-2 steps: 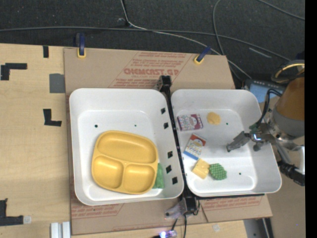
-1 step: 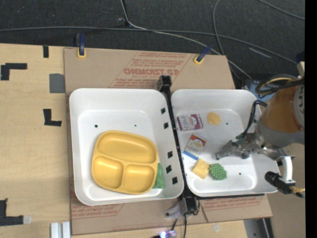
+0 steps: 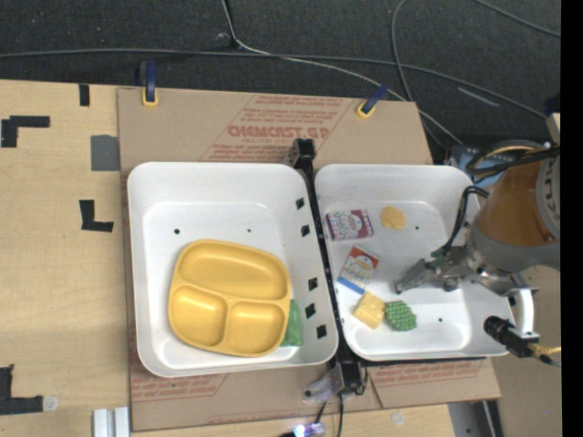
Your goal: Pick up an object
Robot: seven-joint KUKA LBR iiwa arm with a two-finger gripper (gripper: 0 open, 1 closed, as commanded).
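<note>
The right bin (image 3: 428, 185) holds several small items. A red and white packet (image 3: 349, 224) lies near its left wall, and a small yellow piece (image 3: 393, 217) sits just right of it. A second red and white packet (image 3: 358, 268) with a blue edge lies lower down. Near the front are a yellow wedge (image 3: 369, 310) and a green knobbly piece (image 3: 400, 316), side by side. My gripper (image 3: 412, 280) hangs low over the right bin's middle, pointing left. It is just above and right of the green piece, and nothing shows in it.
The left bin (image 3: 146, 244) holds a yellow three-compartment tray (image 3: 228, 296) with a green item (image 3: 292, 326) wedged at its right edge. The grey arm with its orange band (image 3: 515, 212) covers the right bin's right side. Cables run across the dark background.
</note>
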